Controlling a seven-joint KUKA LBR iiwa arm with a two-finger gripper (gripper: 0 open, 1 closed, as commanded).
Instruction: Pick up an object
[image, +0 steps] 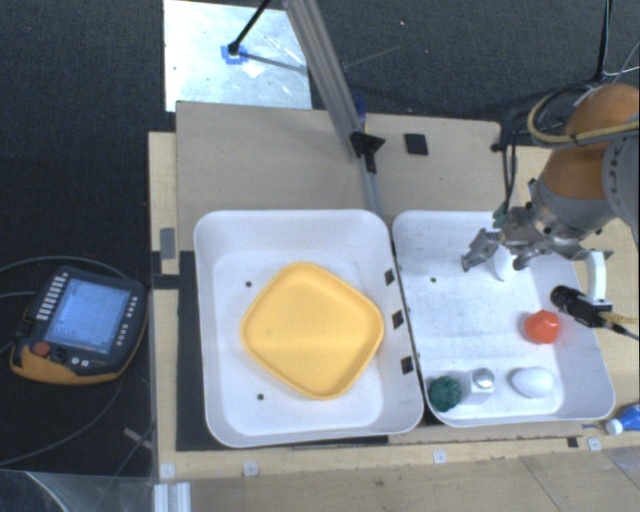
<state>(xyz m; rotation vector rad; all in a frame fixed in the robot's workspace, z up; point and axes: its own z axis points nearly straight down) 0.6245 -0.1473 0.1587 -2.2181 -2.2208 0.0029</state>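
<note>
Illumination bright and even from overhead. White bins (300, 225) near overexposure, with little surface detail. Shadows faint and soft. Glare on the floor patch (235, 55) at top. Overall focus slightly soft; dark carpet underexposed.

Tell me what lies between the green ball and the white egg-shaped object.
In the camera view, a small silver object lies between the green ball and the white egg-shaped object, along the right bin's near edge.

A single fixed camera looks down at a slant from above the bench, far enough back to take in both shallow white plastic bins (300, 225). The two-finger gripper (497, 255) sits upper right in frame, the bins spreading left and below its jaws.
</note>
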